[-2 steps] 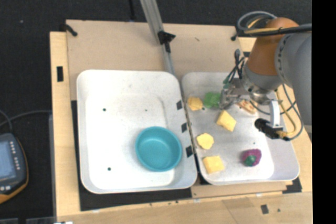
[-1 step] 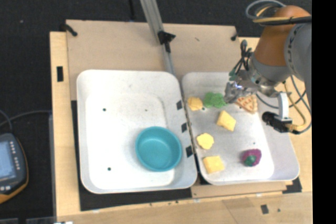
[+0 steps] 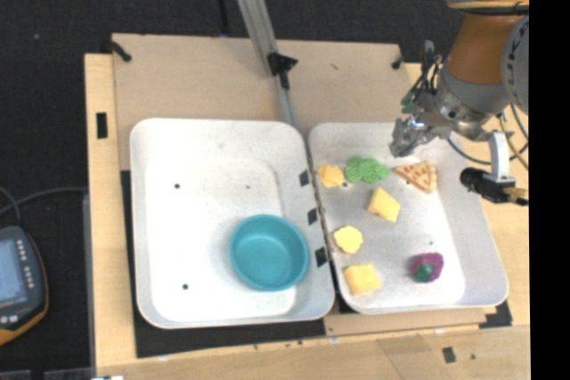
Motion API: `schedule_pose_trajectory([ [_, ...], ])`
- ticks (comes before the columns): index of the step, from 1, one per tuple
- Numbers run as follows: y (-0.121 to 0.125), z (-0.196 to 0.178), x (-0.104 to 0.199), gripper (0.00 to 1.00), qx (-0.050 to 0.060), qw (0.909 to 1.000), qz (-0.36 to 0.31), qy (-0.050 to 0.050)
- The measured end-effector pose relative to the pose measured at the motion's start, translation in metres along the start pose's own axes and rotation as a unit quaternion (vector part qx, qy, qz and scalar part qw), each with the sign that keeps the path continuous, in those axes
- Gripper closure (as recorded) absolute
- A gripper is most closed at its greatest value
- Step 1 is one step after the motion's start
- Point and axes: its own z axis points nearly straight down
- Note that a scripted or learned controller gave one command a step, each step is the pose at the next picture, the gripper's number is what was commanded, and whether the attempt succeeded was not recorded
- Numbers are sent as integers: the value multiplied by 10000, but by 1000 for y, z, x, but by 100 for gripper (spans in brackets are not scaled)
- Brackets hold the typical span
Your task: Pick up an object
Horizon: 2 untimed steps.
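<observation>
The right bin (image 3: pixel 472 218) holds several toy foods: a green leafy piece (image 3: pixel 366 169), a pizza slice (image 3: pixel 417 175), a small orange-yellow piece (image 3: pixel 331 177), a yellow wedge (image 3: pixel 385 206), a yellow lump (image 3: pixel 348 238), a yellow block (image 3: pixel 362 278) and a purple and green piece (image 3: pixel 427 267). My gripper (image 3: pixel 408 141) hangs over the bin's far edge, just above and left of the pizza slice. Nothing shows between its fingers.
A blue bowl (image 3: pixel 269 251) sits in the left bin (image 3: pixel 178 156), near its front right. A slanted metal pole (image 3: pixel 254 9) rises behind the bins. A handheld pendant (image 3: pixel 18 276) lies at the far left.
</observation>
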Motion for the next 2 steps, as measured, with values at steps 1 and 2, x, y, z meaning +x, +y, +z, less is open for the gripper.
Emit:
schedule_pose_trajectory([
  [1, 1, -11, -1, 100, 4, 10000, -7, 4],
  [2, -25, -24, 44, 100, 14, 10000, -16, 15],
])
